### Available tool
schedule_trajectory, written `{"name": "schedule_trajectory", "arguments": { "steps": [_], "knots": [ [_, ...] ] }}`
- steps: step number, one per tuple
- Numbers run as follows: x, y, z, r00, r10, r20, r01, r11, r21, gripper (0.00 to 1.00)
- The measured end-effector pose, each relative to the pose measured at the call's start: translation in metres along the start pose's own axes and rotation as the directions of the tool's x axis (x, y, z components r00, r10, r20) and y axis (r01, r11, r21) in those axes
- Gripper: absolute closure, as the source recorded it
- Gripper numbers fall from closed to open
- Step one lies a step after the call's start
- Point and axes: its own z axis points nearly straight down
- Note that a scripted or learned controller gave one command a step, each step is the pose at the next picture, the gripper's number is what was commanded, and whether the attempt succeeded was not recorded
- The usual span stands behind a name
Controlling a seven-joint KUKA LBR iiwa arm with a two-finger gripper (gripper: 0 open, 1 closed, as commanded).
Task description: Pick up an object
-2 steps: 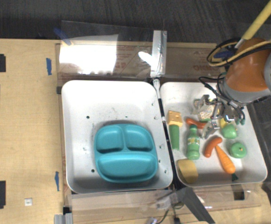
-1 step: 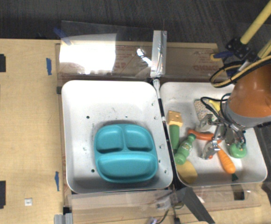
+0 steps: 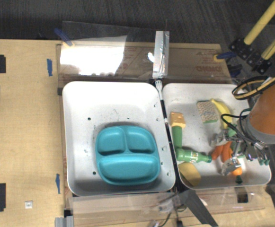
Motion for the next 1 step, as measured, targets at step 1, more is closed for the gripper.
{"name": "schedule_trajectory", "arguments": {
  "steps": [1],
  "knots": [
    [-0.0038, 0.0007, -0.0097, 1.000, -0.001, 0.007, 0.001, 1.000, 0.001, 1.00]
  ]
}}
